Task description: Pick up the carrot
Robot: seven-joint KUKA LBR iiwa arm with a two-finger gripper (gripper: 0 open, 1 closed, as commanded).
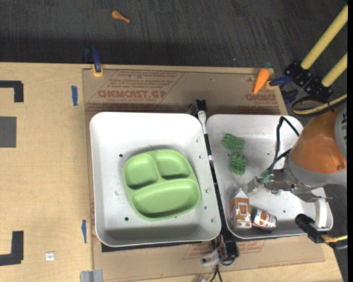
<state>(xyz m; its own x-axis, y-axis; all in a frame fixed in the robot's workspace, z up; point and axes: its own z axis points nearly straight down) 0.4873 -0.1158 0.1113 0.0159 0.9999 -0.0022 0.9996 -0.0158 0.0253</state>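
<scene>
The carrot, orange with a green top, lies on the brown bench board just beyond the far edge of the right bin, outside both bins. My gripper hangs low inside the right bin, near its middle, under the arm's orange band. It sits well short of the carrot, close to a green toy piece and just above a small orange-and-white box. Nothing is visibly held by it.
A second green piece and an orange-and-white packet also lie in the right bin. The left bin holds a green divided plate. A small orange object lies on the dark floor. Yellow poles stand at far right.
</scene>
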